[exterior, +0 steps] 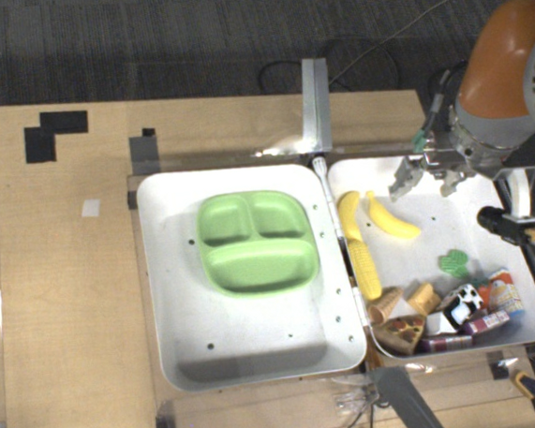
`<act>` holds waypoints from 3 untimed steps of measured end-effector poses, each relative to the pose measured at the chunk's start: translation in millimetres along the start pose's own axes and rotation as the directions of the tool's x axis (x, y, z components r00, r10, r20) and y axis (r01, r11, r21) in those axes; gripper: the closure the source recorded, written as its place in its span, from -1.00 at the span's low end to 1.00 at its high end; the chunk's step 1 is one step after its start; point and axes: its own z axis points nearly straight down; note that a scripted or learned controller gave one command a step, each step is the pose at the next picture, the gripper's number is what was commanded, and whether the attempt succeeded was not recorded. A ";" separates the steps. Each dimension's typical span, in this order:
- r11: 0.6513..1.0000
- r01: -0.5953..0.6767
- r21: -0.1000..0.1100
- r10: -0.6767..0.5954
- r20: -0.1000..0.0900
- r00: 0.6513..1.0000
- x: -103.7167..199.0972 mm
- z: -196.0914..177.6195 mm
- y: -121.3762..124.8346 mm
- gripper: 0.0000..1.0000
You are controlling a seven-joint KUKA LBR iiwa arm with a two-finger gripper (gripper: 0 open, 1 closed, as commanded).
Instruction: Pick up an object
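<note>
My gripper [427, 183] hangs over the far part of the right bin [505, 331], open, with nothing between its fingers [403, 184]. A yellow banana [389, 219] lies just below and left of it, apart from the fingers. A longer yellow corn cob [358, 247] lies along the bin's left wall. A small green piece [454, 261] sits on the bin floor nearer the front. Several small toys are piled in the front corner, among them a black-and-white one [462, 305] and a brown one [417, 297].
The left bin [182, 348] holds a green divided plate [256, 240]. A metal post [317, 109] stands behind the seam between the bins. A black clamp [504, 221] juts over the right bin's right edge. Bare wooden bench lies to the left.
</note>
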 end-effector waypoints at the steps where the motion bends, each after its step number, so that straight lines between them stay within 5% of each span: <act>1: 0.999 -0.043 -0.004 0.043 0.001 0.999 -7.6 -68.4 24.0 -1.00; 2: 0.999 -0.054 0.001 0.054 0.001 0.999 -16.1 83.2 -15.6 -1.00; 3: 1.000 0.015 -0.009 -0.015 0.002 1.000 0.8 125.1 -2.2 -1.00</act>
